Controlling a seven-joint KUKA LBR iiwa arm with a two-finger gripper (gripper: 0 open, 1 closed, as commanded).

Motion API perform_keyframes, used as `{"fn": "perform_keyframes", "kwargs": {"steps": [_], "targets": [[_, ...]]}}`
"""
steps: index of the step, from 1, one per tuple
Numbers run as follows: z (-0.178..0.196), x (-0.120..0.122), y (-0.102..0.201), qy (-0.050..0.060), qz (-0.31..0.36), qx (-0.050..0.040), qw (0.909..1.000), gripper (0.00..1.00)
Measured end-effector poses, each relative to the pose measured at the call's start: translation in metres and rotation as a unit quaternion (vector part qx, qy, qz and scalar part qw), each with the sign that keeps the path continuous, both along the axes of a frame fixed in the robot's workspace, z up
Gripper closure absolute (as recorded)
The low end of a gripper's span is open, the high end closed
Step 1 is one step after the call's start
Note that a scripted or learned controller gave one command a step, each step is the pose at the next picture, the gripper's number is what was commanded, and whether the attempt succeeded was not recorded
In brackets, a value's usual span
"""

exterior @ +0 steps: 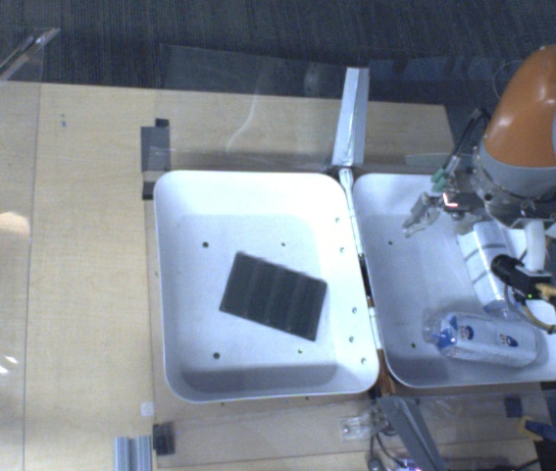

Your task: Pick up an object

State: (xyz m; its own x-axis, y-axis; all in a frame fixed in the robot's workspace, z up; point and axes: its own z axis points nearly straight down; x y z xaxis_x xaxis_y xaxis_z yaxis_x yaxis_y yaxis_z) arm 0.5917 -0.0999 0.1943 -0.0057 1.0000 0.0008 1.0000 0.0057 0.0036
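Note:
A dark grey ribbed rectangular pad lies flat and slightly askew in the middle of the left bin. A clear plastic bottle with a blue detail at its left end lies on its side along the front of the right bin. A white cylinder lies near the right bin's right side, under the arm. My gripper hangs over the back part of the right bin, above bare white floor and apart from the bottle and the pad. Nothing shows in it.
The grey arm with its orange band reaches in from the upper right, and a black cable loops over the right bin's edge. A metal post stands behind the joint between the bins. Wooden bench surface spreads to the left.

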Motion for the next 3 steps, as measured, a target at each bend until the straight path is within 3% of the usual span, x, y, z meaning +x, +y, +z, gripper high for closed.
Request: {"fn": "perform_keyframes", "kwargs": {"steps": [1, 2, 3], "targets": [[0.007, -0.032, -0.035, -0.001, 0.122, -0.0011, 0.9926, 0.00], [-0.105, -0.065, -0.054, -0.005, 0.193, -0.0032, 0.9812, 0.00], [-0.104, -0.097, -0.010, -0.006, 0.280, -0.0039, 0.9601, 0.00]]}}
